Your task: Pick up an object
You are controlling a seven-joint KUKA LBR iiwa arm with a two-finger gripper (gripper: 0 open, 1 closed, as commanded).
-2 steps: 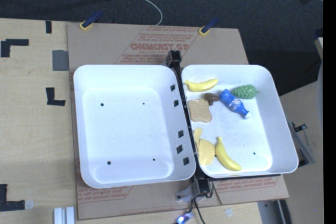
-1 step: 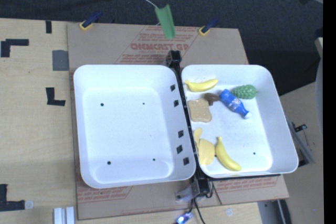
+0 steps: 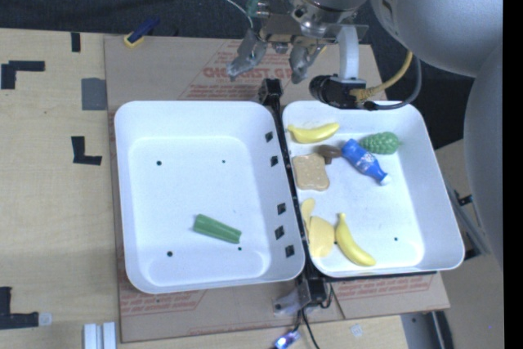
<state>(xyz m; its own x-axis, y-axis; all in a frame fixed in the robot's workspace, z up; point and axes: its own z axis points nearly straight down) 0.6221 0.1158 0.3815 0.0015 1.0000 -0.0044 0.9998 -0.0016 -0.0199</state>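
Your end effector (image 3: pixel 272 61), the two-finger metal tool under the orange-banded wrist, hangs at the far edge of the scene, above the brown cardboard sheet (image 3: pixel 172 69) just beyond the far rims of the two bins. Its fingers are spread apart, with nothing between them, so nothing is in its hold; one finger points down to the left, the other to the right. That pose reads as a raised, ready stance, clear of both bins, so the camera sees their contents unobstructed.

Nearer you, the right white plastic bin (image 3: pixel 409 167) carries most of the candidates. A yellow toy banana (image 3: pixel 313 131) lies closest to the end effector, at the far left of that bin. Just near of it sit a small brown piece (image 3: pixel 329 151) and a tan slice of toy bread (image 3: pixel 311 173). To the right lie a blue toy bottle (image 3: pixel 364 161) and a green bumpy toy vegetable (image 3: pixel 381 143), which touch or nearly touch. At the near side lie a pale yellow rounded piece (image 3: pixel 320 236) and a second yellow banana (image 3: pixel 354 243), side by side.

The left white plastic bin (image 3: pixel 135 176) holds a single green stick-shaped toy (image 3: pixel 216 228), lying flat near the near edge, well apart from the walls.

You would judge the pick as not yet begun. The lone green stick offers open room around it; the crowded right bin risks the fingers catching a neighbour. The bins rest on the cardboard, which covers the light wooden tabletop (image 3: pixel 49 118).
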